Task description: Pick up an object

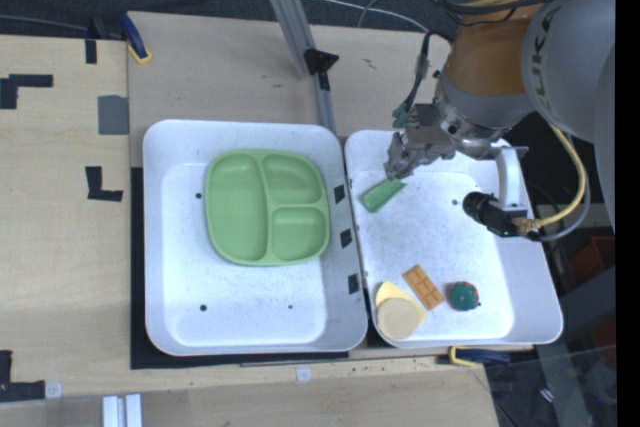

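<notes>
My gripper (398, 171) hangs over the upper left part of the right bin (530, 315). Its dark fingers are drawn together on the upper end of a small green block (381, 195). The block slants down and to the left from the fingertips, close to the wall between the two bins. Lower in the same bin lie a pale yellow round piece (398, 317), an orange waffle-patterned block (423, 286) and a small teal and red ball (462, 295).
A green divided plate (267, 207) lies in the left bin (170, 315). A slanted metal pole (290, 5) comes down to the bins' back edge. The arm's black fitting and cables (495, 212) overhang the right bin's right side.
</notes>
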{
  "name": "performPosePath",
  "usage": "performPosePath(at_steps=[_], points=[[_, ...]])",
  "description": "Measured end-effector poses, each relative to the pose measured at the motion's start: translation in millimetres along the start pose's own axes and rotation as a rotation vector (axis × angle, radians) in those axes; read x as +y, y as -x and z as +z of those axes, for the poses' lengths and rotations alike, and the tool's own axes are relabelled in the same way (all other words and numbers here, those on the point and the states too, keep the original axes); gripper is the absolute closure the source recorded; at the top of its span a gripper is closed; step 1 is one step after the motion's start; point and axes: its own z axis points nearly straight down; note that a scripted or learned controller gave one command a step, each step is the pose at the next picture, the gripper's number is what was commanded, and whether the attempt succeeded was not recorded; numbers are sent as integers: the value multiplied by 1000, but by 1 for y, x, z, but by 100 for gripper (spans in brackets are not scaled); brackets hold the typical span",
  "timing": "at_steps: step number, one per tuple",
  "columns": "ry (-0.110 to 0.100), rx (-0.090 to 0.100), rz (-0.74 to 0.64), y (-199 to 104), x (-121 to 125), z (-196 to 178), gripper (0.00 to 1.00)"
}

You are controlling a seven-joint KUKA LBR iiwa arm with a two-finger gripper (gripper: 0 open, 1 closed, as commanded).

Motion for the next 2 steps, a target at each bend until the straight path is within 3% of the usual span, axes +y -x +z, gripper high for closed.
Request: performPosePath(at_steps=[2], points=[[0, 0, 0, -89, 32, 3, 100]])
